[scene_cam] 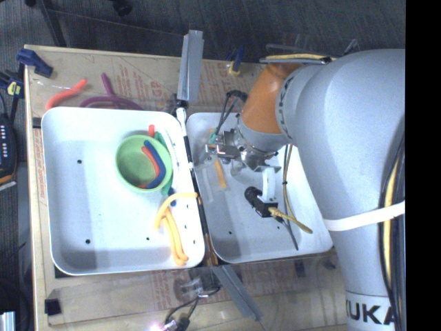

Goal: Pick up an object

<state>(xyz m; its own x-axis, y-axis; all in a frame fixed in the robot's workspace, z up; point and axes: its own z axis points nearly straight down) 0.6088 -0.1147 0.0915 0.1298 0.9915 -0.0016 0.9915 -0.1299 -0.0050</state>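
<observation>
the grey arm (351, 150) takes up the right side of the view and bends in over the right bin (234, 243), its orange band (262, 105) just above the wrist. white letters low on its base read "kuka" (372, 314). the wooden worktop (124, 285) carries faint red print that is too dim to read.

the left bin (76, 205) and the right bin sit side by side, rims touching. the tool (215, 147) is low in the upper left part of the right bin, near the shared rim. whether it is spread or pressed together cannot be told from here, and nothing can be seen held in it. a thin orange stick (220, 174) lies on the bin floor just below the tool; whether they touch is unclear.

in the left bin a green bowl (131, 164) holds a red piece (149, 154) and a blue piece (162, 164). a yellow bent piece (173, 233) lies by that bin's right wall. behind the left bin, on the worktop, lie a purple hose (114, 103) and an orange piece (67, 92).
</observation>
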